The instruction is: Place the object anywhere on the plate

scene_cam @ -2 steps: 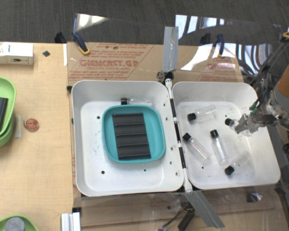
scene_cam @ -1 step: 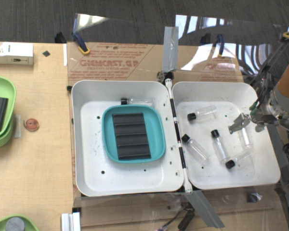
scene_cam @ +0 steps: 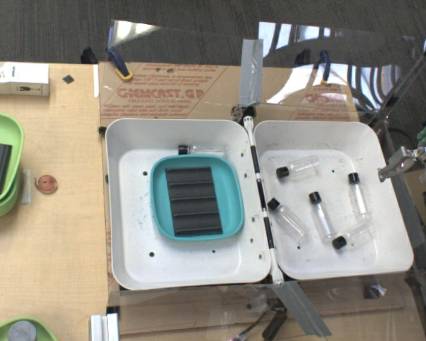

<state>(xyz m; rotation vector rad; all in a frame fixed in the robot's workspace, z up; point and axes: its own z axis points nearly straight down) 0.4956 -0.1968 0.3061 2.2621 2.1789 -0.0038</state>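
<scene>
Below me, two bins of smooth white plastic, faintly glossy. The teal plate looks like matt plastic, its dark ribbed insert duller. Clear, shiny vials with black caps catch the light. Pale wood-grain bench, brown cardboard behind, matt and printed.

You're at a lab desk: two white bins, capped clear vials, taped cardboard.
</scene>
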